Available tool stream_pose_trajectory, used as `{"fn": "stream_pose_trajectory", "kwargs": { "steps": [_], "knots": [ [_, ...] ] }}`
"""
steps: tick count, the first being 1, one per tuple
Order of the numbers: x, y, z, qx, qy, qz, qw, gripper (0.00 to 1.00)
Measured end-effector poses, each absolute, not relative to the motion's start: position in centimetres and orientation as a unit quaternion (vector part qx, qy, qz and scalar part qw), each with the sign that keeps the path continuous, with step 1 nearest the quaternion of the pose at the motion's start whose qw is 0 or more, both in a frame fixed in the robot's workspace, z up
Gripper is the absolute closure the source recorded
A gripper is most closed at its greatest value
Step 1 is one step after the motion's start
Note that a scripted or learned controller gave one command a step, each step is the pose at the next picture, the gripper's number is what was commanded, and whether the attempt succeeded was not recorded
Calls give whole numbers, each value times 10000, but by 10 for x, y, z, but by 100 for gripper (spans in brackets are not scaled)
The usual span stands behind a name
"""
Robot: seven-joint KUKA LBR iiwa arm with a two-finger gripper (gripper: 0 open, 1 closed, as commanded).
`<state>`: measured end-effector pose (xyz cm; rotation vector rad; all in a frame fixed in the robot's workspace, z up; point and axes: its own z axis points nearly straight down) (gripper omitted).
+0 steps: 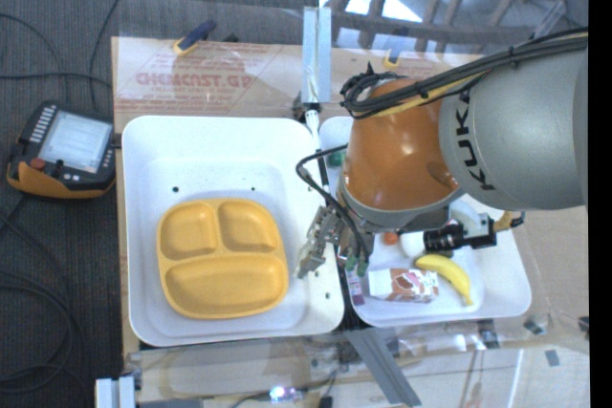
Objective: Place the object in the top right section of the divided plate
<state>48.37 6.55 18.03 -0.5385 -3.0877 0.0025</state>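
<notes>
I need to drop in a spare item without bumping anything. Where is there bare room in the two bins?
Left bin: bare floor behind the yellow divided plate, and a strip along its left wall. All three plate sections lie bare too. Crowded: the gripper hangs over the wall between the bins, and in the right bin the banana and a snack packet lie under the arm.

Right bin [507, 301]: far half covered by the arm [449, 143]. Banana [449, 274]: upper end tucked under the arm's wrist. Packet [406, 284]: print too small to read. Gripper [330, 253]: finger spacing indistinct against the bins' dividing rims. Tabletop [220, 76]: lettering blurred.
</notes>
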Motion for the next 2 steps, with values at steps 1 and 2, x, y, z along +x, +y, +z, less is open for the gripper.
{"fn": "stream_pose_trajectory", "kwargs": {
  "steps": [1, 2],
  "knots": [
    [483, 116, 106, -603, -9982, 4, 36, 100],
    [511, 124, 266, -387, -9992, -8, 11, 100]
  ]
}}
